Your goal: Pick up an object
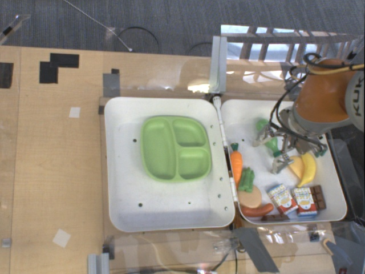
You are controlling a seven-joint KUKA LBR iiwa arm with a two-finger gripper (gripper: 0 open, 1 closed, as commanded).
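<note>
I see a divided plate (175,148) in the left bin (120,210); the right bin (336,201) holds a carrot (236,165), banana (306,169) and two cartons (292,200).

Right bin (340,209) holds the toy food — all lying flat. Carrot (235,164) at left wall, green piece (247,180) just beside it. Below: tan round piece (250,198), red sausage (256,209). Two small cartons (292,200) side by side, brown bar (319,197) at their right. Banana (307,169) and another green piece (272,144) further up — partly hidden.
</note>
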